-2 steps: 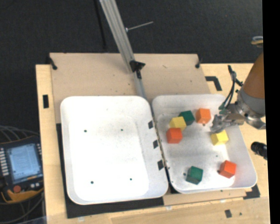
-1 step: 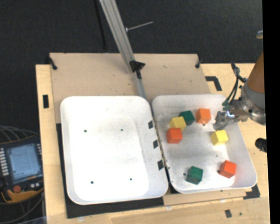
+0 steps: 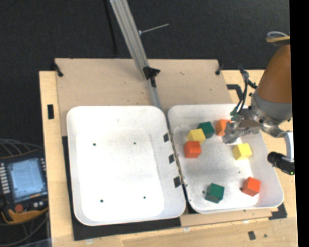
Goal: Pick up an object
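The right bin [image 3: 225,204] holds several small blocks. An orange block [image 3: 192,149] and a yellow block [image 3: 196,135] lie near its left side, with a green block [image 3: 207,129] just behind them. Another yellow block [image 3: 242,151] sits mid-right, a green one [image 3: 214,193] near the front, and an orange one [image 3: 251,186] at the front right. An orange block [image 3: 222,126] lies partly hidden behind my gripper [image 3: 232,137], which hangs low over the bin's back right, between that block and the mid-right yellow one.
The left bin [image 3: 118,165] lies beside the right one. A slanted metal pole [image 3: 134,42] rises from the bench behind the bins. A handheld pendant [image 3: 22,183] rests at the far left. The arm's wrist [image 3: 274,86] fills the upper right.
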Motion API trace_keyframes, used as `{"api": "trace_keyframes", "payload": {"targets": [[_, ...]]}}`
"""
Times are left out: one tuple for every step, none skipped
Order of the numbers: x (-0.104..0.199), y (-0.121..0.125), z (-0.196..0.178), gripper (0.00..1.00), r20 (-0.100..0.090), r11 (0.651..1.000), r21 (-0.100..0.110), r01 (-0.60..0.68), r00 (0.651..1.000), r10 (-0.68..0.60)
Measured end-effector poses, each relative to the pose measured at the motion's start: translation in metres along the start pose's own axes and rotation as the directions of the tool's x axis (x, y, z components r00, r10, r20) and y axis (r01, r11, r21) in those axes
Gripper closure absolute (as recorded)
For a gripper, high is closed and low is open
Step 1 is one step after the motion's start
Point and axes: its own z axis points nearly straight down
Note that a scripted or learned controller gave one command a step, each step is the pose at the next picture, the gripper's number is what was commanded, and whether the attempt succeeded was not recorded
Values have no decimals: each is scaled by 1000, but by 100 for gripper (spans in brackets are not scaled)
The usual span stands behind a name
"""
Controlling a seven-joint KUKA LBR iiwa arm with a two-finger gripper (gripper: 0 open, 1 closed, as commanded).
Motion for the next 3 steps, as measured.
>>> {"api": "trace_keyframes", "payload": {"targets": [[41, -5, -1, 100, 0, 1000, 1, -1, 1000, 1], [85, -10, 5, 100, 1, 1000, 2, -2, 1000, 2], [140, -18, -7, 100, -1, 1000, 2, 1, 1000, -1]]}}
